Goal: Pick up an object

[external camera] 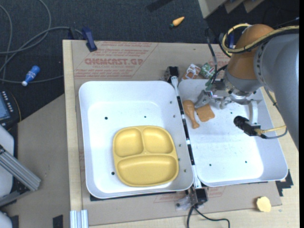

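In the right bin (237, 165), near its left wall, lies a long tan toy (191, 114) shaped like a bread stick. Touching it on the right is a flatter orange-brown piece (206, 113). My gripper (210, 96) hangs just above and behind the orange-brown piece, at the end of the grey arm with its orange band (247, 56). Nothing can be seen held in it. The left bin (95, 103) holds a yellow divided plate (145, 155).
Small crumpled packets (199, 71) lie at the back left corner of the right bin. A black cable plug (243, 124) hangs off the arm over the bin. A yellow lump (262, 204) sits on the bench at front right. A blue clamp (89, 39) grips the board's back edge.
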Tool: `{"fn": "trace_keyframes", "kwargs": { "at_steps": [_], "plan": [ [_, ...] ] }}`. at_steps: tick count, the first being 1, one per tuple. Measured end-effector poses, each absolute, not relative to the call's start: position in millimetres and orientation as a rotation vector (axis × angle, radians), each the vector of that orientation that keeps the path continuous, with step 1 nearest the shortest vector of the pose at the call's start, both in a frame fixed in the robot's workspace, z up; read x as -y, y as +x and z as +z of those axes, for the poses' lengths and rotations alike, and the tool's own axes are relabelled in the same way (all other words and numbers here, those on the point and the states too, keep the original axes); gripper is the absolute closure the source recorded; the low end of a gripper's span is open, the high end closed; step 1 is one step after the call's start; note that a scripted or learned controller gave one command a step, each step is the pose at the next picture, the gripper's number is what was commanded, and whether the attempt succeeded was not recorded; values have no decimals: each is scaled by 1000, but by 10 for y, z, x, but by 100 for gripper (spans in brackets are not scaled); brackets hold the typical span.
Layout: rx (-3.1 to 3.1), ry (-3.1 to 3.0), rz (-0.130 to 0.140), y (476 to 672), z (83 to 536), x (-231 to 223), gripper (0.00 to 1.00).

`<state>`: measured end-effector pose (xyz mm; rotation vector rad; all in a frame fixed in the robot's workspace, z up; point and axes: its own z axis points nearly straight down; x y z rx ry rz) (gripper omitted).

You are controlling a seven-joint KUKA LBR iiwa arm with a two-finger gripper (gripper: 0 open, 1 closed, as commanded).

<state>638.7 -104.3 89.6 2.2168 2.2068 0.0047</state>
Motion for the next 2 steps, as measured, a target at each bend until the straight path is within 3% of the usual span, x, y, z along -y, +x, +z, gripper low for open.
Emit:
{"fn": "trace_keyframes", "kwargs": {
  "at_steps": [1,2],
  "plan": [
    [-2204,2217,-2,6326,889,1012,0],
    [-2210,2219,2,6325,978,983,100]
  ]
}}
